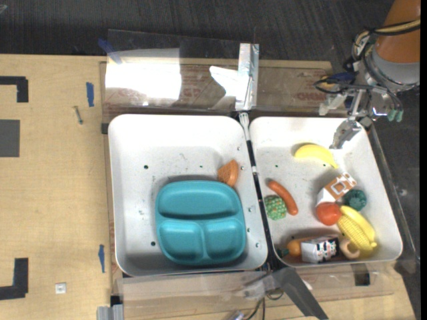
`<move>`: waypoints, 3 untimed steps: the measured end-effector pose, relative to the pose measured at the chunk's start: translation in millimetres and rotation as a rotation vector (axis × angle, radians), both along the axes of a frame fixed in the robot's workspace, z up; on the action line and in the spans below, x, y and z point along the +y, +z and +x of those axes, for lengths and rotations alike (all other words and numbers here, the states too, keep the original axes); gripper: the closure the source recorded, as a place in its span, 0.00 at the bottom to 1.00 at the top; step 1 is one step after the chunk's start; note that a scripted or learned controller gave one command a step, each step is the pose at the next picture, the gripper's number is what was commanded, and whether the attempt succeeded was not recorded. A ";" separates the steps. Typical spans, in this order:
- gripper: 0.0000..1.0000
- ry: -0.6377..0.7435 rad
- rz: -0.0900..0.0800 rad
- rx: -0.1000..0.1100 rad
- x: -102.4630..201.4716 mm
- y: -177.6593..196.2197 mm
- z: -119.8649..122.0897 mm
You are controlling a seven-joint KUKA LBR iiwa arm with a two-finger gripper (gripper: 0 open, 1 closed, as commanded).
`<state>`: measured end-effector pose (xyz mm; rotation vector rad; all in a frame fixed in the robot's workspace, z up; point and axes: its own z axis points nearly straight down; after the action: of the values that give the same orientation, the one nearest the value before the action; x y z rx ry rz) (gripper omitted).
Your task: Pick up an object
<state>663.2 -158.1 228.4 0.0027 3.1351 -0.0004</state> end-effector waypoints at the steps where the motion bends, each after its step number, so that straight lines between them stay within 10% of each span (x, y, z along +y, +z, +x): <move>1: 0.00 0.111 -0.002 -0.006 24.8 -129.7 -34.7; 2: 0.00 0.129 -0.001 0.000 34.3 -140.4 -89.3; 3: 0.00 0.075 0.000 -0.001 67.6 -139.8 -91.7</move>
<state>571.5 -90.5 88.6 -0.1146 3.1321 -0.0003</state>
